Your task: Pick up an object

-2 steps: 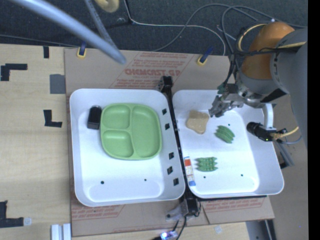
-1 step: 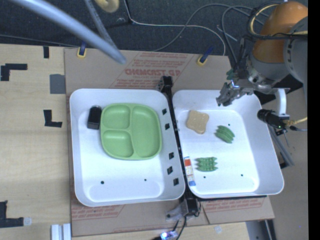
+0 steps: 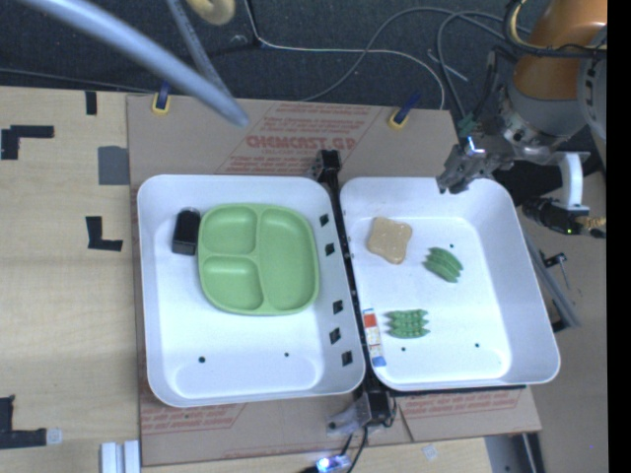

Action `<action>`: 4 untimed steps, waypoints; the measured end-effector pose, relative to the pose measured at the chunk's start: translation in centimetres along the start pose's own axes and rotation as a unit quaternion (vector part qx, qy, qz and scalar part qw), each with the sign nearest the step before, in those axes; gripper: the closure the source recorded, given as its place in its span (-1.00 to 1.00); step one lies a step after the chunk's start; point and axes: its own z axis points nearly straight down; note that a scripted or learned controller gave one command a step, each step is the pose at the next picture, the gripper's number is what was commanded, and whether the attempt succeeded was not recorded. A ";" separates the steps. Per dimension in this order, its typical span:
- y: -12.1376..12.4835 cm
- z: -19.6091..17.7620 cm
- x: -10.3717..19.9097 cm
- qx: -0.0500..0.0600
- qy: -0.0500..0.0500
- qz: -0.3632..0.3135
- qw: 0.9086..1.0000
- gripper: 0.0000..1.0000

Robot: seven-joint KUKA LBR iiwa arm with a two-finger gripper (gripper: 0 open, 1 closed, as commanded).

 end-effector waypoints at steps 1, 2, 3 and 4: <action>0.1 -2.0 0.1 0.002 0.000 0.000 1.000 1.00; 0.3 -1.1 5.3 0.003 0.000 -0.002 1.000 1.00; 0.0 -0.8 10.7 0.003 0.001 -0.002 1.000 1.00; -1.7 -0.2 16.3 0.004 0.000 -0.002 1.000 1.00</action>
